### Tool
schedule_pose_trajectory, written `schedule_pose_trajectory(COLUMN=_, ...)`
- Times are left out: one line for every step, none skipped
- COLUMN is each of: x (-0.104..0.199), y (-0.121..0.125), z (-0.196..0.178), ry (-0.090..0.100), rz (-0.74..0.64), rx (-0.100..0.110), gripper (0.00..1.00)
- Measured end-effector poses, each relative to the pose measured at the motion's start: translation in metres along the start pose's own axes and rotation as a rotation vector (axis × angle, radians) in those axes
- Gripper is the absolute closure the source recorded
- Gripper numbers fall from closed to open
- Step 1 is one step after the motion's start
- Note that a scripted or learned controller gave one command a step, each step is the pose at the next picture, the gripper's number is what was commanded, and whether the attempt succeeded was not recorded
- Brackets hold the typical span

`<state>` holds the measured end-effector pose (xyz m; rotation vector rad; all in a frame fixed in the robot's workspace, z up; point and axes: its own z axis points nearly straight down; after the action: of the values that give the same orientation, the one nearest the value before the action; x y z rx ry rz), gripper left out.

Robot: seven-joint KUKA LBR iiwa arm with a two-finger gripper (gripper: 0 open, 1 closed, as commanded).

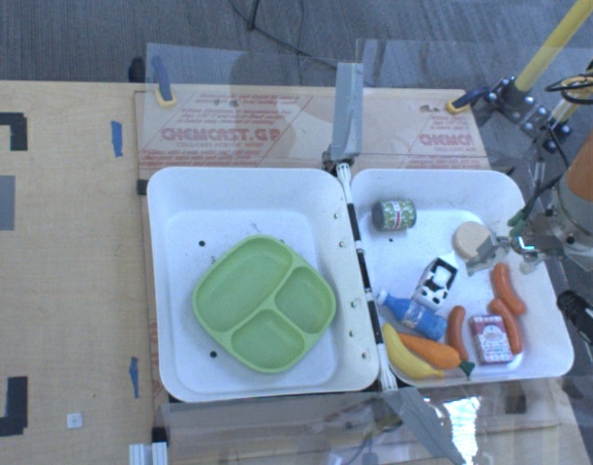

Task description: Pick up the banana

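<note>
Readable print on the bench

Red "CHEMCAST GP" lettering runs across the clear sheet (229, 124) behind the bins; its right-hand repeat is unreadable.

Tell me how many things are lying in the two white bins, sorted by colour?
Green: 2, the divided plate in the left bin and the small can
Yellow: 1, the banana
Orange: 1, the carrot
Red: 4, three sausages and a small box
Blue: 1, the bottle
Black and white: 1, the cow-patterned piece
Tan: 1, the round piece
Total: 11

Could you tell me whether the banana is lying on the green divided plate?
No, the banana lies in the right bin, beside a carrot, while the green plate sits in the left bin.
</note>
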<state>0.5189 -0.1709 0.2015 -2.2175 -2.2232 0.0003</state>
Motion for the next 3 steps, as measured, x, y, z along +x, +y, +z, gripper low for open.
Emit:
schedule_pose_trajectory(x=0.035, y=0.022, z=0.099, ry=0.000, rz=0.271, rx=-0.001, gripper=0.00)
schedule_pose_trajectory(x=0.098, y=-0.001, z=-0.026, ry=-0.002, rz=1.254, rx=0.002, gripper=0.00)
schedule_pose_trajectory(x=0.175, y=-0.011, z=0.010, ry=-0.002, rz=1.367, rx=0.005, gripper=0.00)
